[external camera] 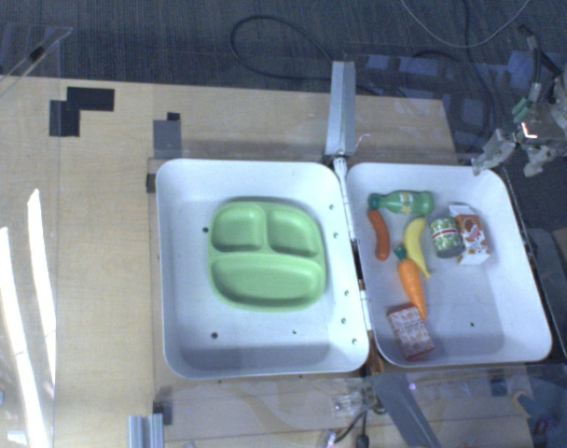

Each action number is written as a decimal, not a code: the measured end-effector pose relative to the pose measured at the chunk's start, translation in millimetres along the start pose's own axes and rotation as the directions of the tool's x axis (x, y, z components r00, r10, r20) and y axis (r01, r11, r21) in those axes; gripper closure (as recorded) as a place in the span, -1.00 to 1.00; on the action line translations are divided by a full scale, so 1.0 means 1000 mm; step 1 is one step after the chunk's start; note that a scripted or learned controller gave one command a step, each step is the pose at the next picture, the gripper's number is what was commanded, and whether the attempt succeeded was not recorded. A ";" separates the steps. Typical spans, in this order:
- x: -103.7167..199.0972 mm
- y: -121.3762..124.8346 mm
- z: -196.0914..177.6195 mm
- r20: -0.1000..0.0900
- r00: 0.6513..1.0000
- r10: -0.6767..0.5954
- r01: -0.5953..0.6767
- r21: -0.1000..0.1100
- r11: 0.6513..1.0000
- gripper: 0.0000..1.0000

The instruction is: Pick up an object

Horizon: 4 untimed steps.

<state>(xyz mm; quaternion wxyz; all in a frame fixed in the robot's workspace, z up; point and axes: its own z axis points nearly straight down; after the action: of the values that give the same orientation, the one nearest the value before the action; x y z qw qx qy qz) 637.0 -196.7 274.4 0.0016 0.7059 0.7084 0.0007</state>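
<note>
Gripper (514, 149) sits at the upper right, just outside the far corner of the right bin (521, 278); two fingers look spread apart w/ nothing between them, so empty and apparently open, tho it's small and a bit blurred. Parked off the bin like that, it reads as a start pose, no pick begun yet. All candidates are clustered in the right bin's upper half: green bottle (402, 201) lying on its side near the back wall, red sausage (380, 233) just below it, banana (415, 245) beside that, carrot (412, 286) touching or nearly touching the banana's lower end, green can (444, 236) pressed against a small carton (470, 235), and a red packet (409, 331) apart toward the front. The can and carton are nearest the gripper, prob. the easiest reach. The left bin (186, 278) holds a green divided tray (267, 254), centred, not a likely target.
</note>
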 end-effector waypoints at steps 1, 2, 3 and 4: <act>0.053 0.007 0.118 -0.001 0.973 -0.232 0.232 0.000 0.973 -1.00; 0.071 -0.046 0.156 0.007 0.977 -0.213 0.213 -0.016 0.977 -1.00; 0.104 -0.099 0.186 0.002 0.933 -0.359 0.359 -0.009 0.933 -1.00; 0.105 -0.097 0.174 0.004 0.933 -0.361 0.361 -0.015 0.933 1.00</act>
<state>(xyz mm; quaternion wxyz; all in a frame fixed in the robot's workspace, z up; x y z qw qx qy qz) 540.7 -92.7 99.9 0.0076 0.5639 0.8258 0.0054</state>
